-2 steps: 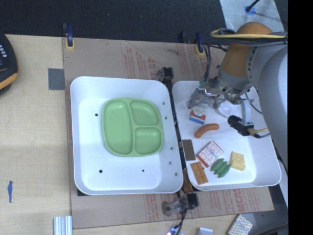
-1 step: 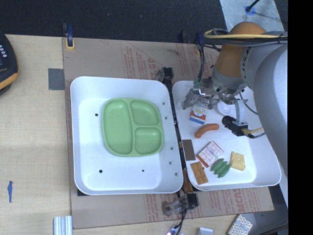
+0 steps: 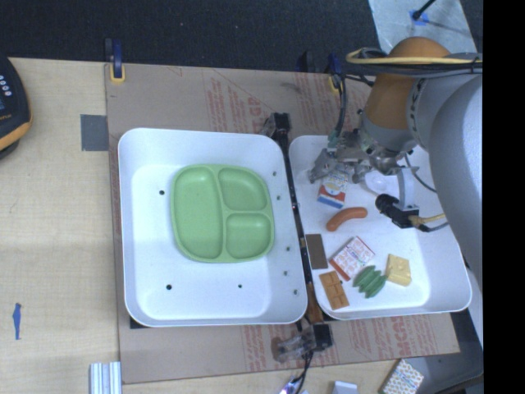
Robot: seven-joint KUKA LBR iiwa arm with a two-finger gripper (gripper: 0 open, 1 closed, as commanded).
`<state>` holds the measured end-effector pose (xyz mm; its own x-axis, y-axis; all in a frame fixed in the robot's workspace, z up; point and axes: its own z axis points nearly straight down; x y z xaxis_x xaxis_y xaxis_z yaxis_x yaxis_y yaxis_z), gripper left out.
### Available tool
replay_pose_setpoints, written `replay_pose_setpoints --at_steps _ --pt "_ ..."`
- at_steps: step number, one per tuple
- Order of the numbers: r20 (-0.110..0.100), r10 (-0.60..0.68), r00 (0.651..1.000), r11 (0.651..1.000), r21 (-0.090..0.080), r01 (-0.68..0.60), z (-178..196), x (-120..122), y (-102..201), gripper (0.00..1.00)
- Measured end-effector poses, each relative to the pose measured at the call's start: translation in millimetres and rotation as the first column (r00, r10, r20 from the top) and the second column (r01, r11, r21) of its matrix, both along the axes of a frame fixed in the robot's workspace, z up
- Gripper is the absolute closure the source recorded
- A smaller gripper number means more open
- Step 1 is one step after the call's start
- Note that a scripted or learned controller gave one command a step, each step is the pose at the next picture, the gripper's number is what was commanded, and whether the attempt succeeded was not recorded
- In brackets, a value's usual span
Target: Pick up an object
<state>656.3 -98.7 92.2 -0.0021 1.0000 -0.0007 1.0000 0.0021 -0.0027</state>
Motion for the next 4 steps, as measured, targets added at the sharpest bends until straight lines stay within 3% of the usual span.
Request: replay_pose_setpoints --at_steps 2,3,4 --pt "-0.002 0.003 1.0 1.0 0.001 -0.003 0 0 5 0.0" --pt "0.002 -0.001 1.0 1.0 0.0 0.001 0 0 -12 0.0" --pt "-0.002 0.004 1.0 1.0 0.0 -0.004 0 0 6 0.0"
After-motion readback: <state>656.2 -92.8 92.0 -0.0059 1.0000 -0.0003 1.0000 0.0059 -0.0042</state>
